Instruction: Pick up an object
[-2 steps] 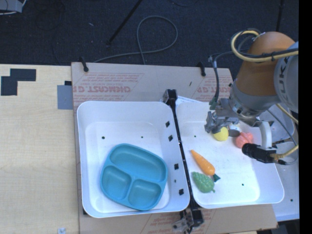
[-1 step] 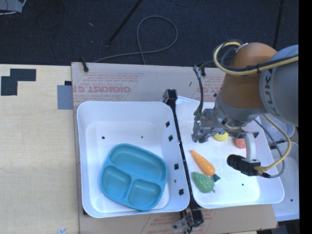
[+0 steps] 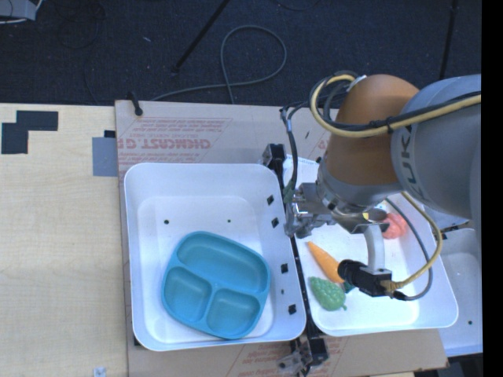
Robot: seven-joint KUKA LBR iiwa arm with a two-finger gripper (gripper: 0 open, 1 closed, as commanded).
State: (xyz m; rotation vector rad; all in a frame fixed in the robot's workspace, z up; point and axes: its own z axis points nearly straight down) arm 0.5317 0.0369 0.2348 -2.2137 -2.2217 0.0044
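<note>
Fingers (image 3: pixel 301 221) are down at the left wall of the right bin (image 3: pixel 440 305), close to the gap between the bins. Can't tell if they're spread or pressed together, the wrist hides them.

Pick candidates, all in the right bin:
- orange carrot (image 3: pixel 324 259): just beside the fingers, toward the near right
- green bumpy piece (image 3: pixel 328 294): beyond the carrot, same direction
- pink piece (image 3: pixel 395 226): to the fingers' right, partly hidden by the arm

Blue sectioned tray (image 3: pixel 214 283) lies in the left bin (image 3: pixel 157 187), left of the fingers. Both bins sit on the bench (image 3: pixel 55 250).
</note>
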